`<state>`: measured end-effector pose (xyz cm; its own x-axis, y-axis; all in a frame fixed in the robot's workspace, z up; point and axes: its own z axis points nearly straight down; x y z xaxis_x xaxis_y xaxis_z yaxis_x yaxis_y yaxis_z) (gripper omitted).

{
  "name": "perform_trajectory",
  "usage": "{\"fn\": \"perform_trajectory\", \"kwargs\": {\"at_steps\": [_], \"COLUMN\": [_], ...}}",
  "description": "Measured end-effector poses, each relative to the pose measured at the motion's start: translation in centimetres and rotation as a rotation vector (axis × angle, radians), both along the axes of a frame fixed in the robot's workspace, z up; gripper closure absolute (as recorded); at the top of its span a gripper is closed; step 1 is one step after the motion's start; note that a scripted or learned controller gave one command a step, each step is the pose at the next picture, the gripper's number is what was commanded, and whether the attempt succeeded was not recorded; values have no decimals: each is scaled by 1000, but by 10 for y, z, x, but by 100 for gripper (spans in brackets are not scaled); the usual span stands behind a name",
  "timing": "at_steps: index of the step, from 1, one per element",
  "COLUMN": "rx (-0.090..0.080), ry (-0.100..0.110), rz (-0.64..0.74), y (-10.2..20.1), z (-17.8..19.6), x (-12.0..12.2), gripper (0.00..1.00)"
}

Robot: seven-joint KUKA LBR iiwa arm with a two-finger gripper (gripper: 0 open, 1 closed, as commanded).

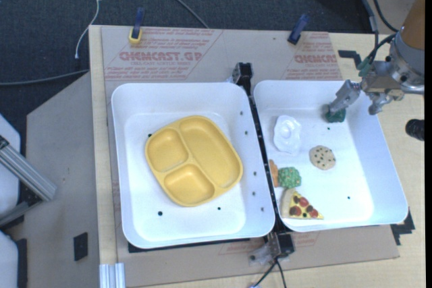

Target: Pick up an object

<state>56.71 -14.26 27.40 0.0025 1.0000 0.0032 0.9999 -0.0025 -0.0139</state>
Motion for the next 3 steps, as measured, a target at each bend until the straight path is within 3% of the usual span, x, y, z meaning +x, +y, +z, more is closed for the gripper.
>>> {"fn": "perform_trajectory", "kwargs": {"at_steps": [1,3], "rx": [-2,0], "ry": [-13,-6], "rz": [3,2], "y": [0,-6], "z": [7,-95], "x": [2,-11], "gripper": [0,0]}}
